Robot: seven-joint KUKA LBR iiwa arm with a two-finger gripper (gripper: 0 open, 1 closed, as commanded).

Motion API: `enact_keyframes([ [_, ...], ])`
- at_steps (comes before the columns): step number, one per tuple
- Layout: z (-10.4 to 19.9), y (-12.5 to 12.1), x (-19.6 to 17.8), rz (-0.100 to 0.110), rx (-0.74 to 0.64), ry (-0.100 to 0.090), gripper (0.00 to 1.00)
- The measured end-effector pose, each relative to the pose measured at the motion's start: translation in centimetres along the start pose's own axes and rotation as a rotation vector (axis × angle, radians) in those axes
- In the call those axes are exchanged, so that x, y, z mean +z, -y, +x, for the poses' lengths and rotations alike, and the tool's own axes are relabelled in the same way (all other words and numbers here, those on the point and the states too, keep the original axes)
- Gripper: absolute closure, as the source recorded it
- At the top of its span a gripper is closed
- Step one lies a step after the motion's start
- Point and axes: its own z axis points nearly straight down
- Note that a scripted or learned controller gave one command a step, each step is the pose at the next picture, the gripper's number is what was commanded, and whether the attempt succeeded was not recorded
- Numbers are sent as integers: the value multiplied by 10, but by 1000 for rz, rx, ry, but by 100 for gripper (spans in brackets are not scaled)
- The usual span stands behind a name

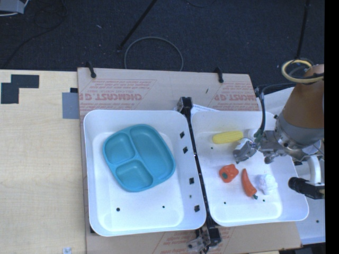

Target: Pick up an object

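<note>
The right bin (238, 216) holds a yellow corn cob (228, 137) near its back, a small red pepper (229, 173) in the middle, an orange carrot (248, 183) beside the pepper, and a small white object (267, 183) to the carrot's right. My gripper (244, 152) hangs low over this bin, just right of and below the corn and above the pepper and carrot. I see nothing held in it. The arm (304, 107) comes in from the right, over the bin's right side.
The left bin (106, 216) carries a blue divided plate (139, 156). A black divider (193, 163) runs between the two bins. A black fixture (304, 187) sticks in at the right bin's right rim.
</note>
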Motion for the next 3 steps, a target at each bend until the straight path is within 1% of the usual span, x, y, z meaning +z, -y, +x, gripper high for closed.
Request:
enact_keyframes([
  [1,0,-3,-7,-13,-2,2,0],
  [2,-2,2,55,-9,-2,0,0],
  [3,-5,-4,70,-36,0,11,0],
])
